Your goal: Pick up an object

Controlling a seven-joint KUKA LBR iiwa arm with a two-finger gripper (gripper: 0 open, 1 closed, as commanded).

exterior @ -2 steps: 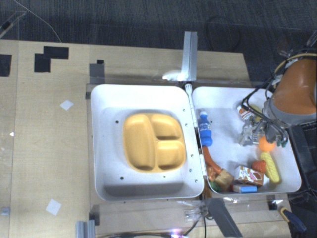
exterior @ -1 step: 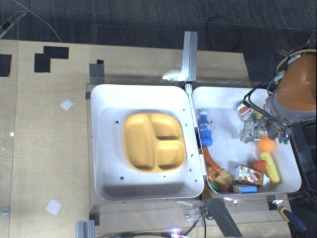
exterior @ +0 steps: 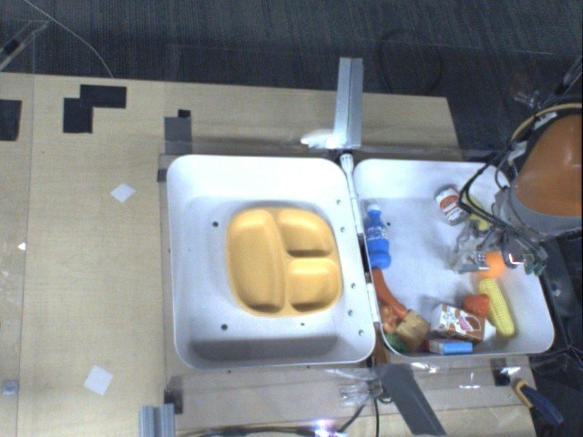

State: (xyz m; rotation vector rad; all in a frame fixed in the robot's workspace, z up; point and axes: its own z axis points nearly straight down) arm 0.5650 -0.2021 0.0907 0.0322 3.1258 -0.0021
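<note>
Claw: the claw (exterior: 475, 255) hangs low in the right bin (exterior: 410, 185), toward its 3 o'clock side, under the grey arm (exterior: 547, 176) with its orange band; whether it is apart, together or clamped on anything I cannot tell, since the metal tip is small and blurred.
Nearest thing: a small orange object (exterior: 493, 262) lies just beside the claw at its 3 o'clock, seemingly touching it; it is too small to name more exactly.
Key relation: the toy corn cob (exterior: 497, 306) lies at 5 o'clock from the claw, close by; its long axis runs roughly 11 to 5 o'clock, so I judge a grasp across the short width would suit it best.
Other candidates: a small can (exterior: 448, 204) at the claw's 11 o'clock; a blue bottle (exterior: 376, 237) well apart at 9 o'clock, long axis near 12 to 6; a red-and-white carton (exterior: 458, 321) and a carrot (exterior: 386, 294) at 6 to 8 o'clock, along the bin's near edge.
Left bin: the left bin (exterior: 196, 244) holds a yellow divided plate (exterior: 282, 260), well apart from the claw.
Writing: printing shows on the carton and the can, but none of it is legible.
Progress: judged from this view, nothing is lifted yet.
</note>
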